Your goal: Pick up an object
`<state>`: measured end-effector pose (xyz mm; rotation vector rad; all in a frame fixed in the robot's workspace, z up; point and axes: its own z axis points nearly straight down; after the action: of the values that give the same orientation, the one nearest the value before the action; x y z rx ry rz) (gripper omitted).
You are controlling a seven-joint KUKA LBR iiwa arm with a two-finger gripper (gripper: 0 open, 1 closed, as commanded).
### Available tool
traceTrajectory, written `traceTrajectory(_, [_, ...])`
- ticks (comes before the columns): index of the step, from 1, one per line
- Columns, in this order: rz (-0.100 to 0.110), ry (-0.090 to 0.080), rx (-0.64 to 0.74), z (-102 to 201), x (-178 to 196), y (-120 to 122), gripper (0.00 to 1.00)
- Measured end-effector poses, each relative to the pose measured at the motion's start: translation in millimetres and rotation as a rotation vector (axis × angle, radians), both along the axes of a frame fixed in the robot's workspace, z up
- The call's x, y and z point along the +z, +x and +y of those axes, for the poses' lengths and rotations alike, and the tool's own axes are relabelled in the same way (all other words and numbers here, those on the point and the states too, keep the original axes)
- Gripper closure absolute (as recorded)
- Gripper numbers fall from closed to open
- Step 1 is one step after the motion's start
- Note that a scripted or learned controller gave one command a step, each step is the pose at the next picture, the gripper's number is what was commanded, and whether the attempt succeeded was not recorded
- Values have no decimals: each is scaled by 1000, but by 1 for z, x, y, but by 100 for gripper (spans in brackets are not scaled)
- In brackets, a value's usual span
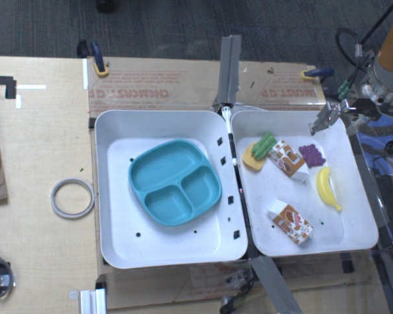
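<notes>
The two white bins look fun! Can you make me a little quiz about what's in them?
1. True or false: the teal divided plate lies in the left bin.
2. Which thing lies closest to the banana in the right bin? A) purple grapes B) green vegetable C) the carton nearest the front rim
3. Fill in: the gripper hovers over the right bin's far ____ corner.

Key: 1 true. 2 A. 3 right.
</notes>
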<state>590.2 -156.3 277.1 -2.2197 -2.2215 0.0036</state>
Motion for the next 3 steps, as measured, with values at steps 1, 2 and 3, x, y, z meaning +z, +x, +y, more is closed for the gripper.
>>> traceTrajectory(1, [1,0,-230,35,-123,-29,0])
traceTrajectory(2, [-1,-1,-74,33,-186,32,0])
traceTrajectory(3, [1,-1,-76,32,-177,32,100])
